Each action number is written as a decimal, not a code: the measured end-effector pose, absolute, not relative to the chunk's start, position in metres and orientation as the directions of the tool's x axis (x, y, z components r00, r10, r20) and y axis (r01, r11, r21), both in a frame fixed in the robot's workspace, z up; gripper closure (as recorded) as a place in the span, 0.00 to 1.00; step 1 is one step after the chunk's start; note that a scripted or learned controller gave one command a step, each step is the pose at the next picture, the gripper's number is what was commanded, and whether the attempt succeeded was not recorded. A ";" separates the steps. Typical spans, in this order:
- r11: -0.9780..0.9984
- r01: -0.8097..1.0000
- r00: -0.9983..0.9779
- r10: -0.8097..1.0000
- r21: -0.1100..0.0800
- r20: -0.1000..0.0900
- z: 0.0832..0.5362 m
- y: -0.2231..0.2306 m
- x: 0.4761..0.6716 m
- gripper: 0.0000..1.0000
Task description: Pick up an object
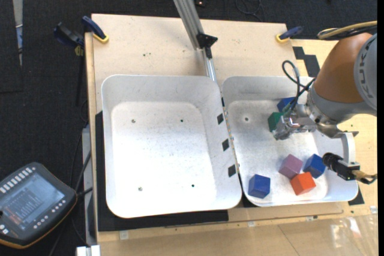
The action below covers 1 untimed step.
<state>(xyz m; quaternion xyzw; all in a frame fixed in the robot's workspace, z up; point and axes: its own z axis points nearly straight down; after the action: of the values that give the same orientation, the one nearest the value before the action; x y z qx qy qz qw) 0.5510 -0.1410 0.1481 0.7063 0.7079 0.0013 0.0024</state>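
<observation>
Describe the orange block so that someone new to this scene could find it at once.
Start at the right-hand white bin and go to its near right corner, where four blocks cluster. The orange block sits nearest the front rim, between a purple block and a blue block. It is the only orange one.

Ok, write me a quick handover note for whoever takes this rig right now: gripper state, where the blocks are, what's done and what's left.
Gripper: low in the right white bin, at a green object; a grasp cannot be confirmed.
Blocks, all in the right bin's near end: purple cube, orange-red cube, blue cube, second blue cube beside the purple one.
Left white bin: no blocks.
Done: nothing visibly lifted.
Left: secure and raise one object.
</observation>
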 end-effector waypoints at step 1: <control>0.003 1.000 -0.003 1.000 0.008 -0.002 0.211 -0.137 0.554 1.00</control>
<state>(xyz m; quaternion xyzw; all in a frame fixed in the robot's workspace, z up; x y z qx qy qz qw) 0.5539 -0.1374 0.2113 0.7059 0.7083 0.0021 0.0036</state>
